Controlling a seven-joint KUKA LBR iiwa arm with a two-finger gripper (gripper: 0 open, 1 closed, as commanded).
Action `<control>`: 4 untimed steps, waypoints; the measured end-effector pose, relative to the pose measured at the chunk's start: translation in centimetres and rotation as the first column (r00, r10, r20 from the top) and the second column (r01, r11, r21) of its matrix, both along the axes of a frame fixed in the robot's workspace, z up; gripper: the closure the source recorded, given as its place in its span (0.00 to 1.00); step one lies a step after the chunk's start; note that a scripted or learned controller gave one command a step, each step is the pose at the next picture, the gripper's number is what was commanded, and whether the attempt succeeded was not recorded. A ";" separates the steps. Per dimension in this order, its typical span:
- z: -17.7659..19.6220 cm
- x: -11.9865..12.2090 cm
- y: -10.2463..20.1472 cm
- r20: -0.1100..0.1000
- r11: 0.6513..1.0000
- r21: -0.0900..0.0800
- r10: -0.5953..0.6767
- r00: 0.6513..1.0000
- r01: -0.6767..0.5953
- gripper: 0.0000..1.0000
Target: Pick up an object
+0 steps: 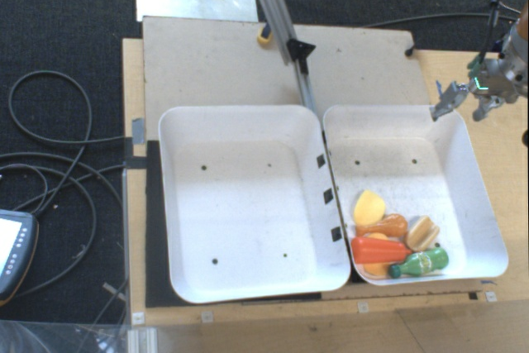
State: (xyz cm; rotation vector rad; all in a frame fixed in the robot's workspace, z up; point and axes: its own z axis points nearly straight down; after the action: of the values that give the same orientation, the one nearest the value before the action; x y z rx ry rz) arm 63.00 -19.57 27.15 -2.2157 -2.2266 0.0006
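Both bins are white, the left bin [240,202] and the right bin [463,178]. In the right one's near corner lie a green bottle [420,263], a red-orange carrot [380,248] and a yellow piece [369,207]. My worktop [215,62] is pale beige.

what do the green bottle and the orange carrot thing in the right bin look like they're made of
Green bottle: probably moulded plastic, glossy, judging by the bright highlight along its side. Carrot: likely plastic toy food too, with smooth, even orange-red colour and a slight sheen. Both lie in the right bin, which looks like matte white plastic.
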 end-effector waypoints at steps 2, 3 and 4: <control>-4.7 -0.9 -0.2 -0.001 1.000 0.000 -0.004 1.000 0.004 0.00; -10.7 -1.6 -0.4 -0.002 1.000 0.000 -0.005 1.000 0.005 0.00; -15.9 -0.5 -0.2 -0.001 1.000 0.000 -0.001 1.000 0.001 0.00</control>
State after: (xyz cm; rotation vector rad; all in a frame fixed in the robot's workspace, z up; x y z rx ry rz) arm 62.47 -19.82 11.22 -2.2157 -2.2253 0.0013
